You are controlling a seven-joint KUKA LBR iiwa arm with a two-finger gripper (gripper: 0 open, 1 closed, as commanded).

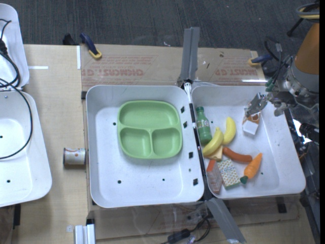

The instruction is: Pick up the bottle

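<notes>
A green bottle (203, 126) with a white label lies in the right bin (287, 184), along its left wall, cap pointing to the far side. My gripper (254, 108) hangs over the far right part of that bin, well to the right of the bottle and apart from it. Just below the gripper is a small white block with an orange top (250, 127); I cannot tell whether they touch.
Two bananas (223, 136) lie right beside the bottle. Two carrots (252, 166) and a patterned sponge (228, 174) lie nearer the front. A green divided plate (150, 128) sits in the left bin (101, 187). A small can (75, 156) rests on the bench at the left.
</notes>
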